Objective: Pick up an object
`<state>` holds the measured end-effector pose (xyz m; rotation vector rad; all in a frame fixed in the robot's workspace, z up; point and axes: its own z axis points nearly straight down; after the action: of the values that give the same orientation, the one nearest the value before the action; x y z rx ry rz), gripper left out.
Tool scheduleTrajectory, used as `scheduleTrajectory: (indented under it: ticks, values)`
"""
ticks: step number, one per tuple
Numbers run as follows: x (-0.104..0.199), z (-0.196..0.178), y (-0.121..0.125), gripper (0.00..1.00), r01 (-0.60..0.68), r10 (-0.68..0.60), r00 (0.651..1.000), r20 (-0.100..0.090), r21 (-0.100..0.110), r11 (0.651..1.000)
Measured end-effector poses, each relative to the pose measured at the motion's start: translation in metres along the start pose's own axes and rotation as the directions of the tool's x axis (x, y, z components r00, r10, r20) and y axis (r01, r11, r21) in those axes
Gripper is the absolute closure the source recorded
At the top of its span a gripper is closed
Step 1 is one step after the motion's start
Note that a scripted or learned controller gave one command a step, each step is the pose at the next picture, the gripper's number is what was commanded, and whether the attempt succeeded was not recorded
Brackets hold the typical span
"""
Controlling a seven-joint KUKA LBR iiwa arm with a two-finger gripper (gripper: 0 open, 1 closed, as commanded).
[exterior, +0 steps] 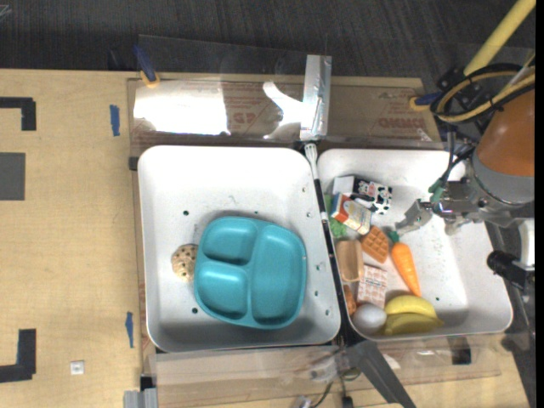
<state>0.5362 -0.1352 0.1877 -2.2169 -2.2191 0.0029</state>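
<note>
We see the left bin (161, 185) holding a teal divided plate (251, 270), a cookie (183, 261) at its nine o'clock. The gripper (418, 217) hovers in the right bin (484, 304); we cannot tell its opening. At the gripper's seven o'clock lies a carrot (405, 266), a banana (410, 310) beyond.

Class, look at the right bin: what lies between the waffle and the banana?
In the camera view, the carrot lies between the waffle and the banana, slanting down toward the banana.

The bench (59, 228) bears two white bins (161, 177) side by side.
</note>
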Motion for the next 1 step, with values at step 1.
scheduleTrajectory:
  ticks: [1]
  values:
    - [0.0223, 0.1005, -0.0132, 0.0, 0.135, -0.135, 0.991, 0.007, -0.013, 0.991]
